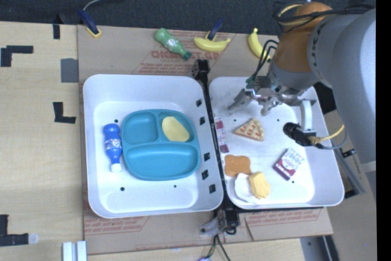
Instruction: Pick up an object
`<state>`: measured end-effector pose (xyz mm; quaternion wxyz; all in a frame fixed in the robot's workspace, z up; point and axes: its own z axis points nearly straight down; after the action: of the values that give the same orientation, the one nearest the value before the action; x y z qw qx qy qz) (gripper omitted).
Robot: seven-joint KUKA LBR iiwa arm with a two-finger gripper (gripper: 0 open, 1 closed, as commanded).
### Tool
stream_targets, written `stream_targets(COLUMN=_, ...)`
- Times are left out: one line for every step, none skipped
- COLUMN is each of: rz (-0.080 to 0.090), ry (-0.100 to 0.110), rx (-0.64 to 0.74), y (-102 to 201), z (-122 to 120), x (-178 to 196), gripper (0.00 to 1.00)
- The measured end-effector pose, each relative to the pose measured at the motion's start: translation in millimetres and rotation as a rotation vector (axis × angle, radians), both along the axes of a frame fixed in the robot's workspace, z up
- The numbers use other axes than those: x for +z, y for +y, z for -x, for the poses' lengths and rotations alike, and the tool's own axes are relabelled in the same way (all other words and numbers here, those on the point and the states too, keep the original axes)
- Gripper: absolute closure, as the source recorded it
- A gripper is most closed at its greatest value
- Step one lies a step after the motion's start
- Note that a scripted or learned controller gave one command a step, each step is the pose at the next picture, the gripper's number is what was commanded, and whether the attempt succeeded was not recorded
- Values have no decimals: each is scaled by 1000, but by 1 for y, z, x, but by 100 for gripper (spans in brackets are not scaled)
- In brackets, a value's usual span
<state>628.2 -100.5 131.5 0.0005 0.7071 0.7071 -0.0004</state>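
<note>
My gripper (251,105) hangs over the back of the right bin (324,189), its two fingers spread open with nothing between them. Just in front of it lies a waffle wedge (249,130), apart from the fingertips. Also in this bin are a slice of toast (237,164), a corn cob (259,184), a purple box (288,163) and a small wrapper (220,132) by the left wall. The left bin (98,95) holds a blue divided tray (160,153) with a yellow piece (176,129) in it, and a blue bottle (112,147) beside the tray.
Behind the bins, on the cardboard, lie a green bottle (172,44) and two bananas (212,43) (256,43). The arm's grey body (348,82) covers the right bin's back right corner. A black divider (206,125) runs between the bins.
</note>
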Motion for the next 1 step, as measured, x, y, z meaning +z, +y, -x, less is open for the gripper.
stream_targets(rz=-1, ry=-2, rx=1, y=-10, z=18, x=-45, gripper=0)
